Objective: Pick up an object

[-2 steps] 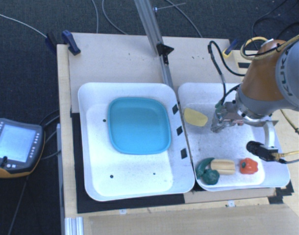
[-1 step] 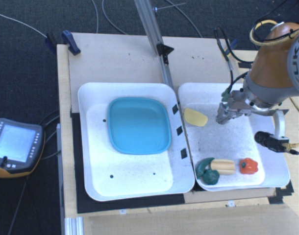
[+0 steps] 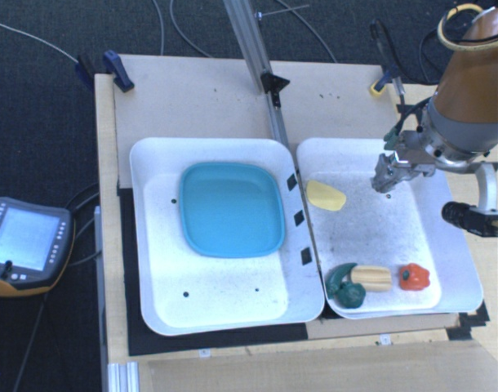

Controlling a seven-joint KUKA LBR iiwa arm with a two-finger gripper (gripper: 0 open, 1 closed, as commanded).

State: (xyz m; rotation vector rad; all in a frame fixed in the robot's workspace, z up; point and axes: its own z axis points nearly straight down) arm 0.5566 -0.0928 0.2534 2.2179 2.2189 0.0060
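Note:
The right bin (image 3: 371, 227) holds a pale yellow piece (image 3: 325, 195) near its left wall. Along its front edge lie a dark green toy (image 3: 345, 285), a tan cylinder (image 3: 371, 278) and a red pepper-like toy (image 3: 413, 277). My gripper (image 3: 385, 179) hangs over the upper right part of that bin, to the right of the yellow piece and apart from it. Nothing shows between its fingers. A blue square plate (image 3: 232, 209) lies in the left bin (image 3: 155, 243).
A slanted metal pole (image 3: 253, 43) runs down to the divider between the bins. Blue clamps (image 3: 117, 69) sit at the bench's back corners. A teach pendant (image 3: 24, 243) lies on the floor at left. Cables cross the dark carpet behind the bench.

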